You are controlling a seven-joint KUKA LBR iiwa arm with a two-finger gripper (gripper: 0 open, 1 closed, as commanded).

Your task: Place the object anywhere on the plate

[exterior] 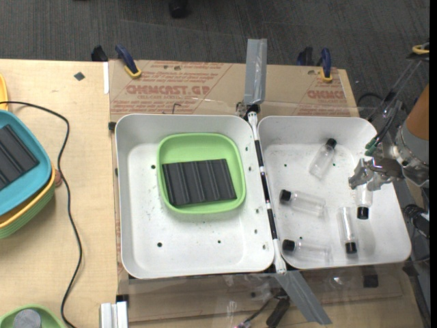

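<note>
Over by the right bin (382, 255), the gripper (364, 176) hangs above that bin's right-hand side, reaching in from the edge of the view; whether it is parted or closed I cannot tell, and no vial shows clearly within it. Several clear vials with black caps lie scattered on the floor of the right bin: one (322, 157) tilted toward the bin's far wall, one (302, 201) lying across the middle near the bin's left wall, one (304, 249) close to the near-left corner, one (347, 231) standing lengthwise near the near wall, and a short one (362, 206) just below the gripper (its body partly lost against the white floor). Just left of the right bin, touching it along a shared edge, sits the left bin (133, 203), which holds a green plate (166, 152) with a dark ribbed pad (200, 182) lying flat on it. Beyond the right bin's far wall lies a sheet of brown cardboard (174, 87), held by blue clamps (128, 60), and a black cable (65, 203) trails across the wooden bench well left of both bins.
</note>
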